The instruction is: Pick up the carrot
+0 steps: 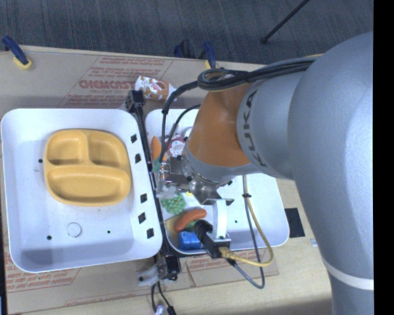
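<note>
The carrot (156,147), a slim orange piece, lies against the left wall of the right bin (276,228), partly hidden by the wrist. My gripper (175,176) hangs low over the left part of that bin, just right of and below the carrot. The orange band and grey arm cover most of the gripper from above. I cannot see anything held in it.
Nearer the front of the right bin lie a cluster of green peas (174,204), a red-orange sausage-like piece (188,218) and a blue block (189,241). The left bin (26,241) holds a yellow divided plate (87,166). A small packet (151,87) sits behind the bins.
</note>
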